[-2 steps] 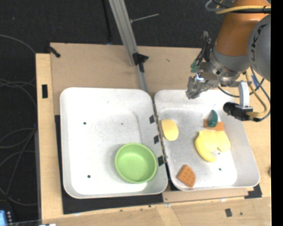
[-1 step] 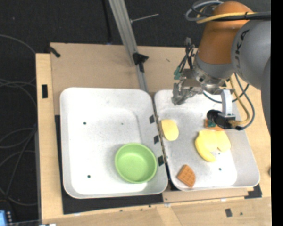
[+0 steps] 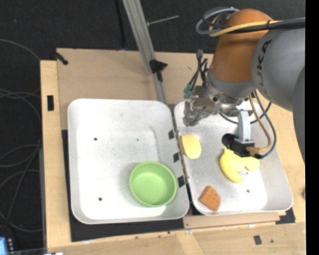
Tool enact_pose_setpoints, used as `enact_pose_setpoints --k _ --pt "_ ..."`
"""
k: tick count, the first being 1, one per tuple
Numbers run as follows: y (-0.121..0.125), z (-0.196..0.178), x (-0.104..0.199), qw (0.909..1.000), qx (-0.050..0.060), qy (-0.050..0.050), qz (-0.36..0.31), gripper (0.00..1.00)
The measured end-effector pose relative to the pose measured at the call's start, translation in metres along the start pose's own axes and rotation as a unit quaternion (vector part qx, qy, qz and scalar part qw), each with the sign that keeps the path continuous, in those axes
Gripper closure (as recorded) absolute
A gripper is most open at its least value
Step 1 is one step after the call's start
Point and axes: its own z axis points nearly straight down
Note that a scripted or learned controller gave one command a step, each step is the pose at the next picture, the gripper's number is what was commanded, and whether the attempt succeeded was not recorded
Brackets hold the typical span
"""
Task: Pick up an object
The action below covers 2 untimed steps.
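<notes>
you are looking at a pick not yet made: the gripper (image 3: 191, 116) is hovering, its jaws' state impossible to tell (too dark), and nothing is showing between them. the pale yellow piece (image 3: 191, 146) is lying just below the jaws.

Right bin (image 3: 276, 195) crowded by pale yellow piece (image 3: 191, 146), yellow toy (image 3: 235, 166), waffle (image 3: 210, 198); centre bare.
</notes>
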Motion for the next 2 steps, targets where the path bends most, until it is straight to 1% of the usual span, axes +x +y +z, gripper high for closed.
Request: enact_pose_setpoints --k 1,2 --pt "-0.025 0.015 0.041 1.0 0.001 -0.001 0.001 1.0" --pt "-0.059 0.017 0.087 1.0 0.001 0.0 0.0 1.0"
